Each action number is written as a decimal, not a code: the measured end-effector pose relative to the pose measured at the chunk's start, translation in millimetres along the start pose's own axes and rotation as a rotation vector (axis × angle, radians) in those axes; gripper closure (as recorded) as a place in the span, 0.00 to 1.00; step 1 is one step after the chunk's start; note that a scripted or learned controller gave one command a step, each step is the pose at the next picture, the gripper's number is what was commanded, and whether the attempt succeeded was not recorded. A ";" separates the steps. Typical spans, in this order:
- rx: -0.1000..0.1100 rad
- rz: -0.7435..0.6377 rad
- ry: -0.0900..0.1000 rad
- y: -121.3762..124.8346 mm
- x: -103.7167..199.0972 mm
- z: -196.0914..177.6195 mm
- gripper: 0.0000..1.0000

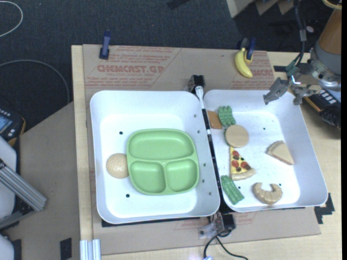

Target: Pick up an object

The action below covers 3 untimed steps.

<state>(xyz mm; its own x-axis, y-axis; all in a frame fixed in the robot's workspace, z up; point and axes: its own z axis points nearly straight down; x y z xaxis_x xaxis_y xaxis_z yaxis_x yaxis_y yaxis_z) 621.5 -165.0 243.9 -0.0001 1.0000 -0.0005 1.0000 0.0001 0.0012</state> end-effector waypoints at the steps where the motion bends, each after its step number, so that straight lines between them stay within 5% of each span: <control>1: 0.023 0.000 0.009 -87.9 56.0 152.4 0.00; 2: 0.006 0.001 0.003 -105.4 74.8 160.1 0.00; 3: 0.000 0.002 0.000 -103.5 73.5 148.6 1.00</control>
<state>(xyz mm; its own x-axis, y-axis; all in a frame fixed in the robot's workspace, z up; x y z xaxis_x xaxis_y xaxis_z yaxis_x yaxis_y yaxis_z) 518.1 -91.6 95.1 0.0019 1.0000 -0.0001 1.0000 -0.0019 0.0014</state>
